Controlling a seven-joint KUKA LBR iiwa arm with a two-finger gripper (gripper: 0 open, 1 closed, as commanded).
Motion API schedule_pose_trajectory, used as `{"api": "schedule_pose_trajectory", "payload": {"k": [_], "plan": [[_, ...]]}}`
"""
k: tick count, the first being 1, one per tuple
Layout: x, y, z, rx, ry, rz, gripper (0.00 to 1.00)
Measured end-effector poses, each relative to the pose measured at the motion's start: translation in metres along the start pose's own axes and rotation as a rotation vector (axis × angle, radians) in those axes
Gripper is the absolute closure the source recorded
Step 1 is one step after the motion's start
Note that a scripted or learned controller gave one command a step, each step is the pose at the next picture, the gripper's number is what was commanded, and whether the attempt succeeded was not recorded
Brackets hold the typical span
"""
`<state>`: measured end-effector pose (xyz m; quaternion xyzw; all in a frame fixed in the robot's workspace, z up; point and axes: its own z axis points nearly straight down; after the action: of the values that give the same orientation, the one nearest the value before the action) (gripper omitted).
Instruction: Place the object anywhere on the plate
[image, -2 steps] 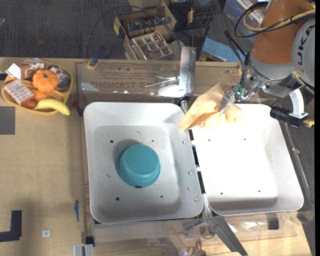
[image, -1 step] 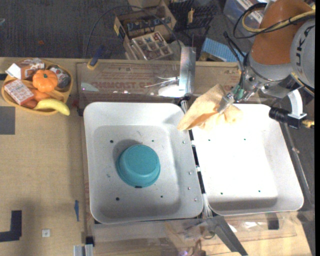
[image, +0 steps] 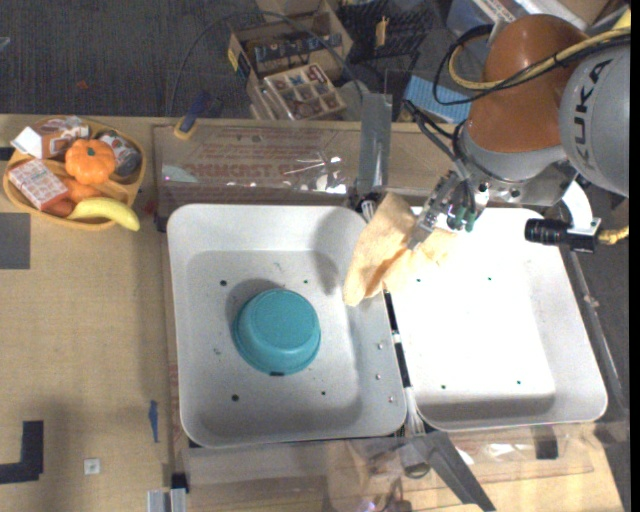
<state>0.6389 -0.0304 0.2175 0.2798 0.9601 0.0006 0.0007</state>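
Observation:
A round teal plate (image: 278, 330) lies in the left white bin (image: 200, 250), a little left of the bin's middle. A tan, floppy flat object (image: 378, 256) hangs tilted in the air over the divider between the two bins, to the upper right of the plate. Its upper right corner is pinched in my gripper (image: 432, 222), which is shut on it and reaches in from the right under the orange-banded wrist (image: 520, 80). The object's lower end points down toward the left bin's right edge.
The right white bin (image: 500, 340) lies under the arm. A clear box (image: 260, 165) and a grey upright post (image: 372, 150) stand behind the bins. A bowl of toy fruit (image: 75, 175) sits on the bench at far left.

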Motion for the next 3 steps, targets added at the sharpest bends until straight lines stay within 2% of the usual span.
{"api": "schedule_pose_trajectory", "payload": {"k": [1,2,3], "plan": [[0.045,0.013,0.003,-0.001,0.000,-0.397,1.00],[0.084,0.043,-0.009,-0.001,0.000,-0.566,1.00],[0.133,0.064,0.001,-0.001,0.000,-0.571,1.00]]}}
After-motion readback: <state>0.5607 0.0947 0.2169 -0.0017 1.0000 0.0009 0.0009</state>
